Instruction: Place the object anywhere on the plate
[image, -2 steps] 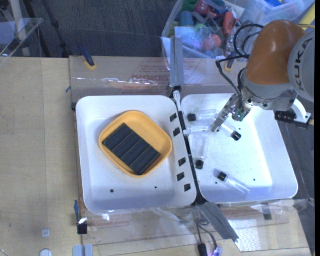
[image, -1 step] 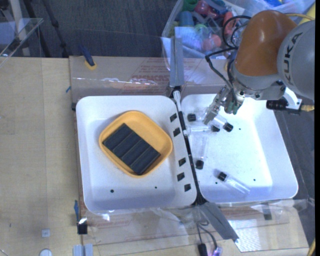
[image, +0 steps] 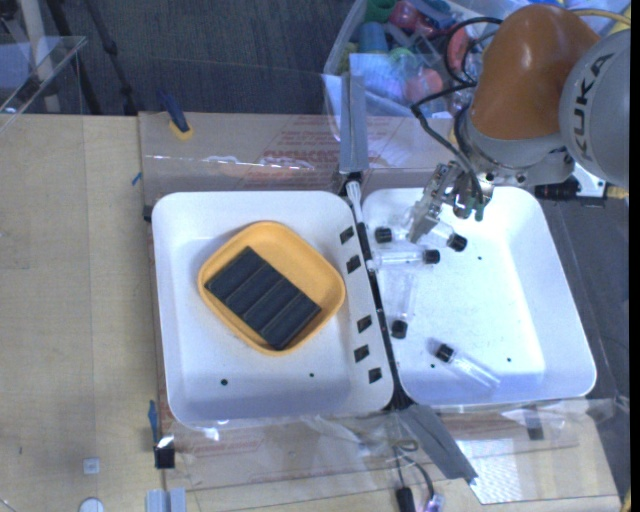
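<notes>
The yellow plate (image: 272, 286), with a dark ribbed pad (image: 262, 294) on it, sits in the left bin (image: 180, 390), ready to receive something. The candidates — clear vials with black caps (image: 405, 257) — lie scattered in the right bin (image: 560, 360), where the arm can reach them. The gripper (image: 432, 212) hangs low over the upper vials, tilted, apparently lining up a pick; whether it is released or clenched I cannot tell, and nothing is visibly held.
</notes>
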